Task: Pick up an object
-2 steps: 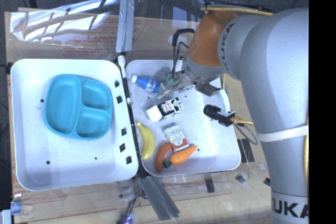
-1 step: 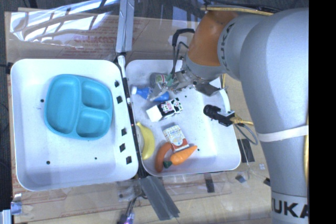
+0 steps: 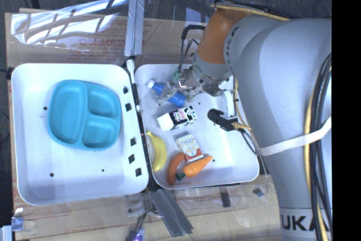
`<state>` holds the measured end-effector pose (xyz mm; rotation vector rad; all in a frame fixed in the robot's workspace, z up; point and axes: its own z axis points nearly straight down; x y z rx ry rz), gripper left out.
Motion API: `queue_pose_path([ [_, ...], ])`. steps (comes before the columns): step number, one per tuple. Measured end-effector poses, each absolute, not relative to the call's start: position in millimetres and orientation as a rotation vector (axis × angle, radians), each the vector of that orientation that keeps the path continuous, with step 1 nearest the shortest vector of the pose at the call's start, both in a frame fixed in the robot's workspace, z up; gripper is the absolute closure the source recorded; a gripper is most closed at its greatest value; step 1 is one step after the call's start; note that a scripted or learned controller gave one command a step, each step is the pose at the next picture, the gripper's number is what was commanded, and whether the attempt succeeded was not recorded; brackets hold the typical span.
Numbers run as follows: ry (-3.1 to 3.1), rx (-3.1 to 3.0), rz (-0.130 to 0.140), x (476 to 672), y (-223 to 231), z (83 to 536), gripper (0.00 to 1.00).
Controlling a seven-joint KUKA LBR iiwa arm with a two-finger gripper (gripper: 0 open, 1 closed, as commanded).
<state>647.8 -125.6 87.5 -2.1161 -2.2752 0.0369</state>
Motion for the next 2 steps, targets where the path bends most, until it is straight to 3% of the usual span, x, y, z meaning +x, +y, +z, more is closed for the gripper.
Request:
queue_pose_path([
  [1, -2.274, -2.102, 0.048, 645.3, -124, 95, 1.00],
  [2, -2.221, -2.222, -0.001, 645.0, -70, 233, 1.00],
])
